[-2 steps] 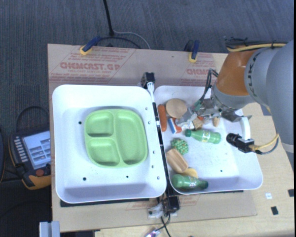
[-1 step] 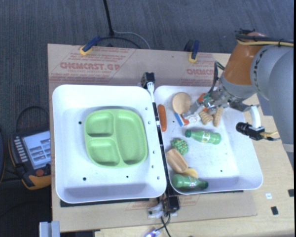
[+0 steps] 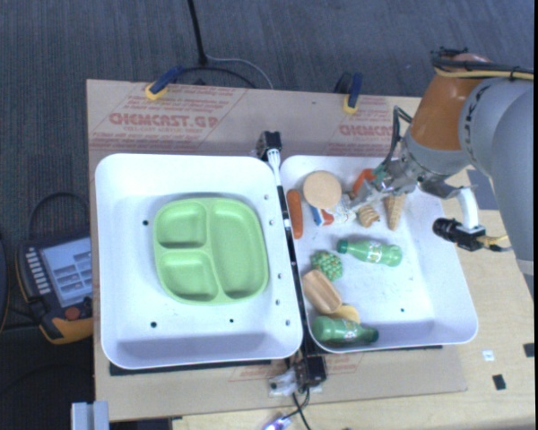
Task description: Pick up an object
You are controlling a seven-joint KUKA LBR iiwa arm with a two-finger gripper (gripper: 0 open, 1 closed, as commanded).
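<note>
Brightness: even and fairly bright, soft overhead light.
Glare: the white bins (image 3: 117,267) look washed out, strongest left of the gripper (image 3: 377,189).
Shadows: faint and short, just under the gripper and beside the toys near it.
Sharpness: mildly soft overall; small items beside the gripper blur together.
Far floor: dark, grainy.

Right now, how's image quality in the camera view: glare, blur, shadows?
Camera view: even, soft lighting, faint shadows. The white right bin runs bright but keeps detail. The gripper area is soft and cluttered, small toys there hard to separate. The green tray reads clearly; slight barrel distortion at the edges.
</note>
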